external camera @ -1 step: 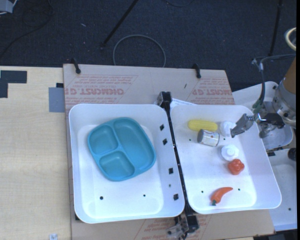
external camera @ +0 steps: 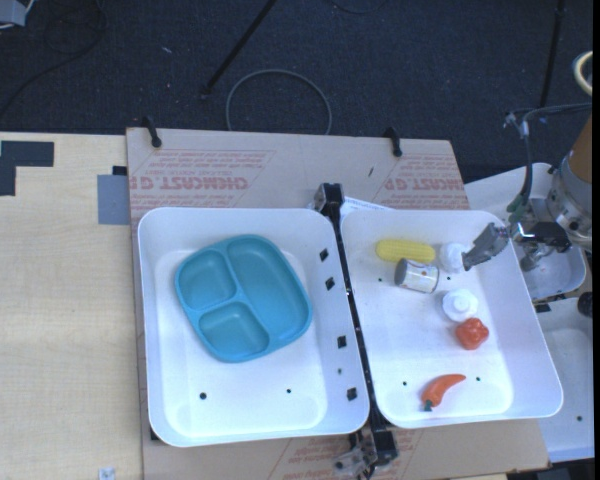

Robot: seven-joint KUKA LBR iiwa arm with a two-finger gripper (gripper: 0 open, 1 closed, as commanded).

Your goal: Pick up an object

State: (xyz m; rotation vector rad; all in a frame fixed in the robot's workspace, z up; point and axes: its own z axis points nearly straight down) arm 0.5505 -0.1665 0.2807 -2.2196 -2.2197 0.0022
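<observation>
1. Nearest the camera, in the right bin (external camera: 540, 393): an orange chili pepper (external camera: 442, 389) lying close to the front wall, apart from everything else
2. A little farther back in the same bin: a small red tomato-like piece (external camera: 471, 334), with a white round cap (external camera: 460, 304) just beside it on the far side, possibly touching
3. Farther still: a short grey-and-white can (external camera: 417, 276) on its side near the bin's middle, and a yellow corn cob (external camera: 405, 251) lying crosswise just behind it
4. At the far right part of that bin: the jaws (external camera: 485, 245) tilted low over the floor near a small white piece (external camera: 450, 256); nothing seen between them; wide or narrow cannot be told
5. In the left bin (external camera: 160, 388): a blue three-compartment plate (external camera: 242, 297), lying flat toward the back
6. Beneath both bins: a brown cardboard sheet (external camera: 280, 173) on the pale wooden surface (external camera: 50, 318)
7. Farthest off: dark carpet floor (external camera: 400, 48) with a looped cable (external camera: 278, 103)
</observation>
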